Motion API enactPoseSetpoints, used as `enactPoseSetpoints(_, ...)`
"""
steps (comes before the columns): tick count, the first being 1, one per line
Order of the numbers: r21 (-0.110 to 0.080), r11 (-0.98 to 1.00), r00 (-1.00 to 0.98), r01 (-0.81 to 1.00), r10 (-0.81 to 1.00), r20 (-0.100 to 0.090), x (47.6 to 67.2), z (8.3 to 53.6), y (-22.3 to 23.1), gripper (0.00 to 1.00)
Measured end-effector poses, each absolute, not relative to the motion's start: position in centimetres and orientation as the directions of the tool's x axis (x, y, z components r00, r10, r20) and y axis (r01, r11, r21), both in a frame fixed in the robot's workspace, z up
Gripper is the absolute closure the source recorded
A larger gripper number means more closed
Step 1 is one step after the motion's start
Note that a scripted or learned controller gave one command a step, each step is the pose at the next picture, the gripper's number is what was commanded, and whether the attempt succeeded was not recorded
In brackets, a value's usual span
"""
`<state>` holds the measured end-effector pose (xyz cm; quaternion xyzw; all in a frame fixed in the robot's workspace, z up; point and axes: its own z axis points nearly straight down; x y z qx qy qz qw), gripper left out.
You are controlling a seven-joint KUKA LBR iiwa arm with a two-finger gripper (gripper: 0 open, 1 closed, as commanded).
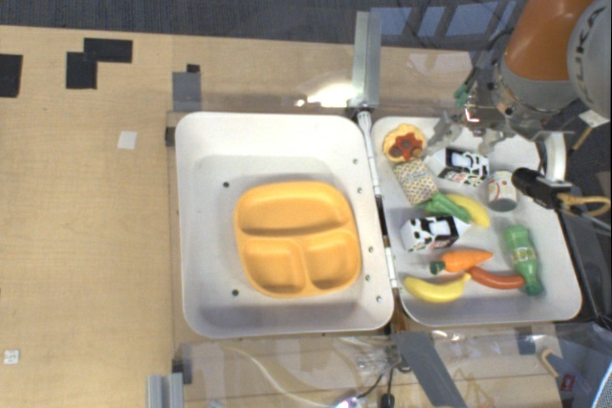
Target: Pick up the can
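The can [501, 193] is a small silver cylinder lying near the right side of the right bin [570, 296], just right of a black-and-white cow-patterned carton [466, 167]. My gripper [471, 131] hangs over the back of that bin, above the carton and up-left of the can. Its fingers are spread and open, with nothing between them. The grey arm with its orange band [559, 10] comes in from the upper right.
The right bin also holds a pizza slice [404, 144], a patterned cone [414, 182], a second cow carton [430, 231], a green bottle [522, 255], a carrot [466, 259], a banana [435, 289] and a red sausage [497, 279]. A yellow divided plate [292, 237] lies in the left bin [206, 205].
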<state>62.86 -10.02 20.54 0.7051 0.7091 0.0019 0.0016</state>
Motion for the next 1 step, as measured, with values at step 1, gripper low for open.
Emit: enactPoseSetpoints(1,0.024,0.135,-0.135,0.991,0.991,-0.007,59.98,10.49,-13.14,0.0)
